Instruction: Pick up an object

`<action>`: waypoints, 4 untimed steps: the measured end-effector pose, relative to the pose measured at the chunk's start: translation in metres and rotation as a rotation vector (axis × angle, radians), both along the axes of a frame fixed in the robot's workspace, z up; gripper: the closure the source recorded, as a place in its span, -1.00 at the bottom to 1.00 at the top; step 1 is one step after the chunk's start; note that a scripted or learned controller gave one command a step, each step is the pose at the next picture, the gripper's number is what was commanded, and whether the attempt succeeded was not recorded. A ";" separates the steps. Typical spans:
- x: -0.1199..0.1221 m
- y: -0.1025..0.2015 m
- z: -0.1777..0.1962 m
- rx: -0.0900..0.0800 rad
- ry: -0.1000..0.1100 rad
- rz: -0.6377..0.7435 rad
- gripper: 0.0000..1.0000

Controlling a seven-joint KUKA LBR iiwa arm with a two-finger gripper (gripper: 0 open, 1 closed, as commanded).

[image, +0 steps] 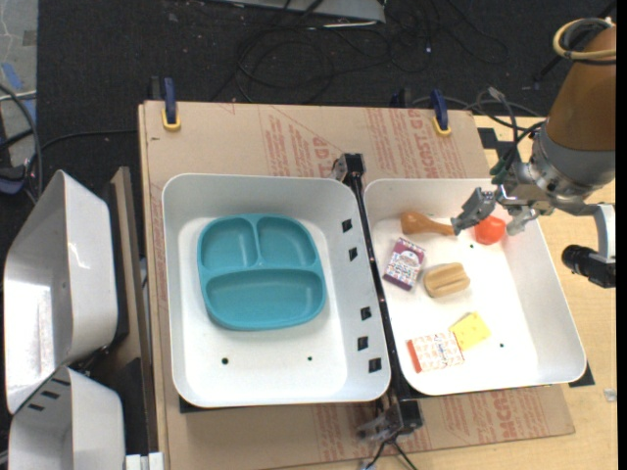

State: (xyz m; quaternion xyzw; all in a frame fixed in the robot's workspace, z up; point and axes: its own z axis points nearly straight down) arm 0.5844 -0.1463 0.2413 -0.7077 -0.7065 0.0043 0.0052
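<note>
Currently my fingers (495, 211) are spread apart and grasp nothing; they sit low over the far edge of the right bin (549, 302), 1 finger on each side of the red ball (490, 229), which lies near that bin's far right corner.

Findings, right bin: 6 items. The red ball is small and round, apparently smooth; I judge it light and likely to roll or squirt out if pinched off-centre. Best hold is straight across its middle, fingers closing evenly. Just beside it, toward the bin's centre, lies a tan drumstick-shaped toy (427, 225); its thin end points at the ball, so a wide closing could catch it. Nearer the divider sits a purple packet (404, 262), flat and probably hard to get under. A bun-shaped toy (447, 280) lies mid-bin, rounded and seemingly easy to span. A yellow wedge (471, 330) and a red-and-white box (435, 351) lie toward the near edge, just beside each other, both low and flat.

Left bin (186, 262): 1 teal divided plate (262, 270), centred, wide and shallow, a poor candidate for a pinch.

Assessment: the ball is the nearest target. Risk is slip on closing, or the ball rolling against the bin wall.
</note>
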 end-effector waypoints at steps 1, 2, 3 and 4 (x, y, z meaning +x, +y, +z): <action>0.002 0.000 0.008 -0.002 -0.013 0.003 -1.00; 0.001 -0.006 -0.038 -0.001 -0.010 0.000 -1.00; -0.009 -0.007 -0.088 -0.001 -0.009 0.000 -1.00; -0.006 -0.009 -0.151 0.000 -0.008 0.000 -1.00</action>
